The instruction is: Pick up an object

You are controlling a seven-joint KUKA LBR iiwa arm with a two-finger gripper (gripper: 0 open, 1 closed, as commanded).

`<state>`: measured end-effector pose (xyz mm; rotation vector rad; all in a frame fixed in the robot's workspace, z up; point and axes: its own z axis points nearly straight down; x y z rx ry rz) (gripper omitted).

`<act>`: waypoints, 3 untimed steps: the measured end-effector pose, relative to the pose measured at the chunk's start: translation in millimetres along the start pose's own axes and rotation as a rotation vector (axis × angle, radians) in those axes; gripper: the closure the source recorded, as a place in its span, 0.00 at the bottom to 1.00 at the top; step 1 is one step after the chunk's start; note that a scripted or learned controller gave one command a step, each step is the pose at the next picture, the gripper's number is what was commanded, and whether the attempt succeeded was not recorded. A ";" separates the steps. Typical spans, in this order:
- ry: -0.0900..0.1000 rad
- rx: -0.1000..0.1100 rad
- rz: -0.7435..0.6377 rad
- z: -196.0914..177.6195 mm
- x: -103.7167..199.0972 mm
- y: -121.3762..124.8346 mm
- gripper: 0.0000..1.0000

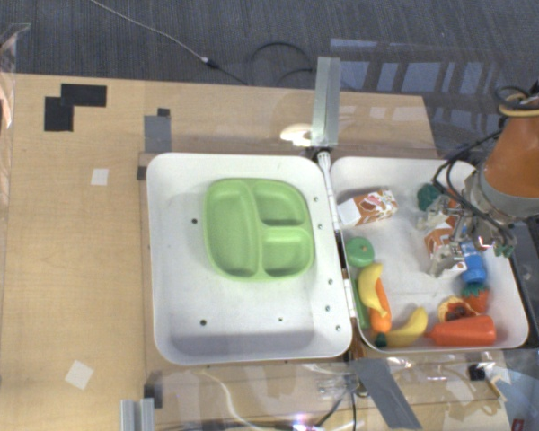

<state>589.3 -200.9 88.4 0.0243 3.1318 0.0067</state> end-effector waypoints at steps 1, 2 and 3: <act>-0.003 0.006 0.047 -0.8 11.7 21.3 0.00; -0.005 0.007 0.186 -1.1 19.4 27.2 0.00; -0.013 0.007 0.180 -14.6 16.2 28.5 1.00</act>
